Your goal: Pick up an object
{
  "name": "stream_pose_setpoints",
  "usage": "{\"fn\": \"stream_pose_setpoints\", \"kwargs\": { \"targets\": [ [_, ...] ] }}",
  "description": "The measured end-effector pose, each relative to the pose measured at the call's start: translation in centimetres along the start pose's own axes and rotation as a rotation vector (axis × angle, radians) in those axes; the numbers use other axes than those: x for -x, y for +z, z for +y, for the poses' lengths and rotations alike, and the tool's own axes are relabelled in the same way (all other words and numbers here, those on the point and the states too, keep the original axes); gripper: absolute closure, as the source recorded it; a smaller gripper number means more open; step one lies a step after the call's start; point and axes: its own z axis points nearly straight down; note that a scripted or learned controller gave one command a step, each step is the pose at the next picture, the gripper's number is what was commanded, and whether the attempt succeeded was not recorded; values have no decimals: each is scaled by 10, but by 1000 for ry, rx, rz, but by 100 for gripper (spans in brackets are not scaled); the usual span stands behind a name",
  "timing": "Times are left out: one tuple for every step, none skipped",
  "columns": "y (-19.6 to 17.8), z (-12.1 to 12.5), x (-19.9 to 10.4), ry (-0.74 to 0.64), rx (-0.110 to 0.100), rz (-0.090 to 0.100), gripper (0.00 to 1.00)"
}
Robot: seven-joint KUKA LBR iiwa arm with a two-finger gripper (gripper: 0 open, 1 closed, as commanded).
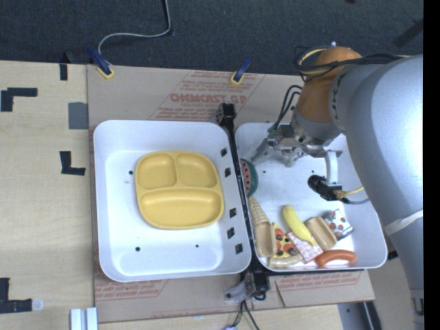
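Left bin (110, 205): yellow tray (180, 189), out of play. Right bin (302, 184): your targets crowd its near edge, namely cone (260, 222), pizza (280, 247), banana (297, 224), bun (320, 232), sausage (335, 258). Gripper (283, 145) sits over the far bare floor, well apart from them; grip state: cannot tell. Judgement: go for the banana, topmost and least hemmed. Watch the neighbours touching it, the divider wall and the melon slice (249, 176).
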Motion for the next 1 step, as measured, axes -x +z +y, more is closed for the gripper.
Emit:
{"fn": "stream_pose_setpoints", "kwargs": {
  "targets": [
    [1,14,-8,-4,-4,11,0]
  ]
}}
